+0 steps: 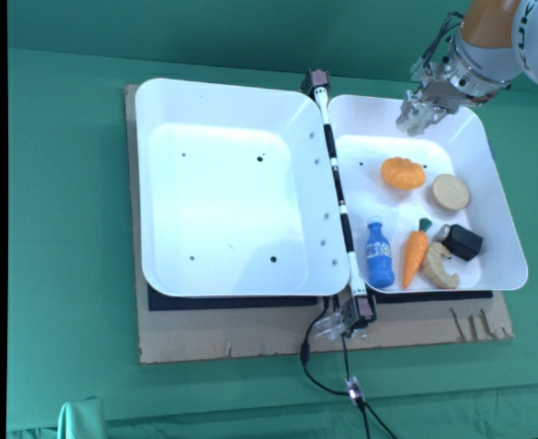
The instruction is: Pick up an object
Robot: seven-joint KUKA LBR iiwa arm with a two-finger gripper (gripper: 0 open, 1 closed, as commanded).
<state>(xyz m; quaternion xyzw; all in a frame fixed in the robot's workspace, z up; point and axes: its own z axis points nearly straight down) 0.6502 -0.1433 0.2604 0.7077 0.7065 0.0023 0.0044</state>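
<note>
the gripper (419, 117) hovers over the right bin (498, 176), jaws' spread impossible to tell; best descend squarely over the orange toy (403, 173), clear of neighbours.

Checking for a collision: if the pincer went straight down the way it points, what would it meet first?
Probably bare floor of the right bin, near its far edge. The pincer hangs above that spot, and the nearest object, the orange, lies closer to the camera. Height is hard to judge from this view.
</note>
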